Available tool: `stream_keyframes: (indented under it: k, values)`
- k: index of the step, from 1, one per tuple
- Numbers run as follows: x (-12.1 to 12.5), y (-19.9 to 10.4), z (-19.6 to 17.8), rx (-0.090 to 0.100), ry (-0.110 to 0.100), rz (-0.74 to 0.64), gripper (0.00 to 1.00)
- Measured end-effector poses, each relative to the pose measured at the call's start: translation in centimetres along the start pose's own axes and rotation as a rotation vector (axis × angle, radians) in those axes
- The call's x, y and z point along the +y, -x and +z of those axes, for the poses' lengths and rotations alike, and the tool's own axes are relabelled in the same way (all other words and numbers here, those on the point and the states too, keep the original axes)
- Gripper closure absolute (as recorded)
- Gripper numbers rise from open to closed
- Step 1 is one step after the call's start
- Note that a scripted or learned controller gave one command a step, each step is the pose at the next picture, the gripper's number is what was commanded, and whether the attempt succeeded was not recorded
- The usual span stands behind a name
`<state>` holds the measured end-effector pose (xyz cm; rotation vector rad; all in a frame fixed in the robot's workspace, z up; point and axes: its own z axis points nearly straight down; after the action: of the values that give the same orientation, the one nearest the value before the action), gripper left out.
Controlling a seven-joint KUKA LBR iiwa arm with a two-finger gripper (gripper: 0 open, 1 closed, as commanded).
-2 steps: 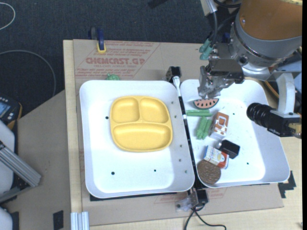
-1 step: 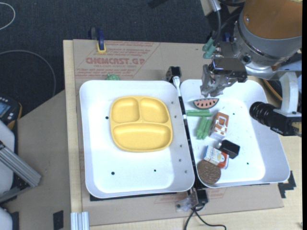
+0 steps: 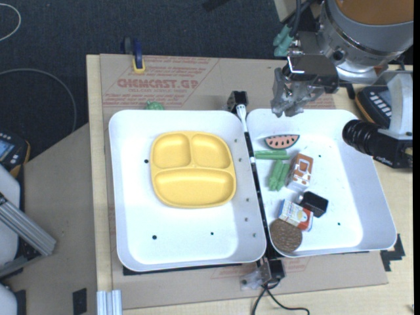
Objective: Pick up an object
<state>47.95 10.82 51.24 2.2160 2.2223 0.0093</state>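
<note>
My gripper [image 3: 287,105] hangs over the back left edge of the right bin [image 3: 354,189], with nothing seen in it. Just in front of it lies a watermelon slice [image 3: 281,141]. Further forward are green sticks [image 3: 278,174], a small orange and white box [image 3: 302,169], a black block [image 3: 315,203], a small carton [image 3: 294,214] and a brown round disc [image 3: 287,235]. These lie along the left side of the right bin. A yellow divided plate [image 3: 193,169] sits in the left bin [image 3: 131,202].
Both bins rest on a cardboard sheet [image 3: 164,81]. A blue and yellow clamp [image 3: 137,56] stands at its back edge, and a small green item [image 3: 154,105] lies behind the left bin. The right bin's right half is bare.
</note>
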Motion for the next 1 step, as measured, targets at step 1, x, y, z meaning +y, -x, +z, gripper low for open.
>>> stream_keyframes:
  k: [1]
  values:
    - [-0.07,-0.01,1.97,-0.003,-0.011,0.003,1.0]
